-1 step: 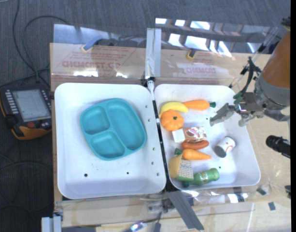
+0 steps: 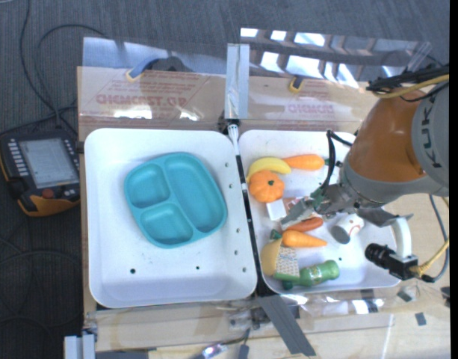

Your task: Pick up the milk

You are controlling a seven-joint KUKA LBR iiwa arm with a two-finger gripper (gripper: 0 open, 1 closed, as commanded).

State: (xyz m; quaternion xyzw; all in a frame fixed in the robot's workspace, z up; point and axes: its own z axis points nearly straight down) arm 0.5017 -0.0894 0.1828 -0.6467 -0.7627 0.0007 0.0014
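Gripper [image 2: 307, 209], low in the right bin [image 2: 378, 277], reads to me as closed on nothing. I place the milk [image 2: 278, 208] just left of it, between orange [image 2: 265, 187] and carrot [image 2: 304, 238].

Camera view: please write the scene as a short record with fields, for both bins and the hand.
left bin: holds a blue divided plate
right bin: holds toy food
far corner: banana, carrot, small pumpkin
middle: a second carrot, partly under the arm
near edge: green bottle lying on its side
milk: cannot identify it with certainty
hand: low over the middle of the right bin, among the food
grasp: cannot tell
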